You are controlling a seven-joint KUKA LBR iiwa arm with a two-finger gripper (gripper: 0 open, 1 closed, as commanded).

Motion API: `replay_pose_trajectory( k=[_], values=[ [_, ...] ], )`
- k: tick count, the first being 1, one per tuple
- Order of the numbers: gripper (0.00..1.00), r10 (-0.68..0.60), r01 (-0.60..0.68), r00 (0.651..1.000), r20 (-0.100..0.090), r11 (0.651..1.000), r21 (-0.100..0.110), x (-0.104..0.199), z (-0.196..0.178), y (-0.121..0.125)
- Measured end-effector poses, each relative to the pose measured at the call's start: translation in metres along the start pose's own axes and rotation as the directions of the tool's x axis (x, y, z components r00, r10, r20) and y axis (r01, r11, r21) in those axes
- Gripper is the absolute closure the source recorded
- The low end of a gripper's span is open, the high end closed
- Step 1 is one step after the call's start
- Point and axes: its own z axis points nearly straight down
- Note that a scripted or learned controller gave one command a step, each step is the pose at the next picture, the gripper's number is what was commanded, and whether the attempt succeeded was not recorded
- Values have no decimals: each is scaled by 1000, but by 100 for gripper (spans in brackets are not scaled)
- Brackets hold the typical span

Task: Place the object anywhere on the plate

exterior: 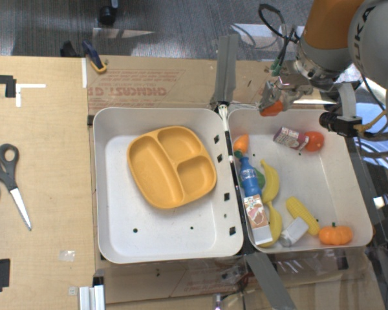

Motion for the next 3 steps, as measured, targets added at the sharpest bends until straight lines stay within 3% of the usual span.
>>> replay_pose_trajectory(
  k=[1, 2, 3],
  values=[
    [100, -25, 25, 1000, -2, 1000, 0, 74, 17, -1],
    [100, -78, 78, 997, -1, 997, 1, 136, 64, -52],
    [0, -76, 76, 997, -1, 997, 0, 135, 64, -52]
  ],
)
